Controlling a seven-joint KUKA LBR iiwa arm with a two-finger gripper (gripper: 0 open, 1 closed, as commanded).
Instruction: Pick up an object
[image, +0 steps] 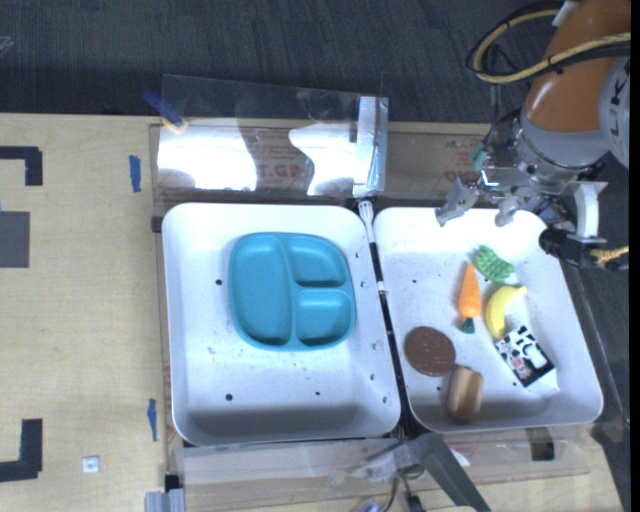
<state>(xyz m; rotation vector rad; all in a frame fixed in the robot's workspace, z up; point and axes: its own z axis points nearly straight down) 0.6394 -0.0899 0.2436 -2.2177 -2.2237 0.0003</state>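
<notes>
The right bin holds several small items: an orange carrot, a green leafy piece, a yellow banana, a brown round cookie, a tan bread roll and a black-and-white patterned block. My gripper hangs over the bin's far edge, above and behind the green piece. Its two fingers stand apart with nothing between them.
The left bin carries a blue divided plate. A clear plastic sheet stands behind the bins. Yellow and black cables loop near the arm at top right. Wooden bench surface lies to the left.
</notes>
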